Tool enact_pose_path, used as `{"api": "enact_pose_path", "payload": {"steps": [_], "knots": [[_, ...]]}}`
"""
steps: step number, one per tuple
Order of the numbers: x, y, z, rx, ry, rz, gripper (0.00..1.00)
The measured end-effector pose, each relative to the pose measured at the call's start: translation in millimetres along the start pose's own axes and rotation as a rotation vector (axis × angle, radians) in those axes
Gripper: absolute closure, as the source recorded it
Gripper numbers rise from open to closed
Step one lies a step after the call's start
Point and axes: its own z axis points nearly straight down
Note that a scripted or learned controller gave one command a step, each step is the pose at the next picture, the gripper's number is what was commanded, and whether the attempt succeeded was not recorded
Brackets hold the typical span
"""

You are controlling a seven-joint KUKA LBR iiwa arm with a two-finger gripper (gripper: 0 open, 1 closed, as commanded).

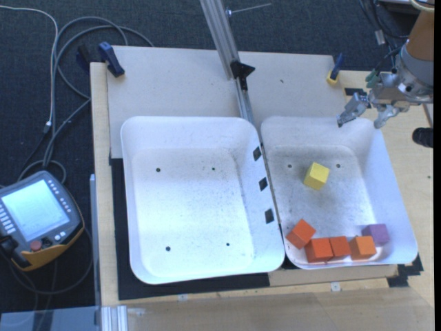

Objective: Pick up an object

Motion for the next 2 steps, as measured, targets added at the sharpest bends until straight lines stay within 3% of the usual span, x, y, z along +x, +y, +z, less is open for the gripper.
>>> {"api": "enact_pose_path", "payload": {"steps": [1, 2], "knots": [[30, -15, 114, 0.007, 0.003, 0.0, 0.0], [66, -41, 142, 0.004, 0.004, -0.001, 0.0]]}}
